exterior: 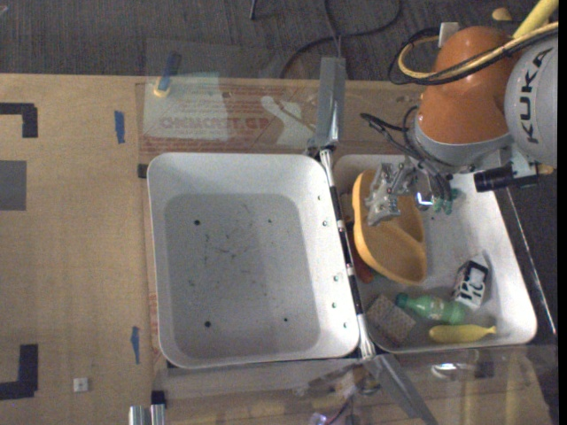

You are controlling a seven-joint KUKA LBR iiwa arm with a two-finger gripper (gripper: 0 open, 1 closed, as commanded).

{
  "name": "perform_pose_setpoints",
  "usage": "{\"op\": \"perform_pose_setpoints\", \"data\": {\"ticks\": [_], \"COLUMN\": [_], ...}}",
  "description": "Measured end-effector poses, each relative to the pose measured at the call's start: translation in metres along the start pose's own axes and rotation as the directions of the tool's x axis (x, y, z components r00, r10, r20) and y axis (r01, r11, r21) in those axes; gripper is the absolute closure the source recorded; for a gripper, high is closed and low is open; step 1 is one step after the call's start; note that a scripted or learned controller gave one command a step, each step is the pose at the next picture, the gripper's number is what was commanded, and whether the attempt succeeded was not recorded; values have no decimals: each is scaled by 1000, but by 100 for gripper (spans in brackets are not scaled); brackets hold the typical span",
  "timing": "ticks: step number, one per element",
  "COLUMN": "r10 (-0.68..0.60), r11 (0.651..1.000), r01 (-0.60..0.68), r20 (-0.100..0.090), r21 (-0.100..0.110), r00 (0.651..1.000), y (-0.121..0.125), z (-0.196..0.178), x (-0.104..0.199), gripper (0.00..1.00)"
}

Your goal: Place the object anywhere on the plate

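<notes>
Camera view: gripper (pixel 387 198) hangs over the yellow plate (pixel 394 251) in the right bin (pixel 518 273). Can't tell how the claw's set. Banana (pixel 461 332) lies near the bin's front.

Arm (pixel 496 87) enters from upper right of the camera view, grey casing with the orange band (pixel 465 82) bulking above the wrist. Wrist angled down and left. Gripper (pixel 387 200) hangs low at the arm's tip, metallic, pointing downward; its detail looks blurred, so the finger spacing is hard to read.
</notes>
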State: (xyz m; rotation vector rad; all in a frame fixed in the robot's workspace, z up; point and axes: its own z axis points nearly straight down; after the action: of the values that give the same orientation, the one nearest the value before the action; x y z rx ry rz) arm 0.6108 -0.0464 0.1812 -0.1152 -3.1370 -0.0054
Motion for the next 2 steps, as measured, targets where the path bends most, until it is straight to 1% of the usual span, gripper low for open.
{"op": "perform_pose_setpoints", "data": {"ticks": [1,2], "r10": [-33,-103], "r11": [999,995], "r01": [33,103], "r20": [19,11], "r21": [10,2], "r00": [999,995], "y": [40,110], "z": [-10,-4], "x": [-1,36], "gripper": [100,100]}}
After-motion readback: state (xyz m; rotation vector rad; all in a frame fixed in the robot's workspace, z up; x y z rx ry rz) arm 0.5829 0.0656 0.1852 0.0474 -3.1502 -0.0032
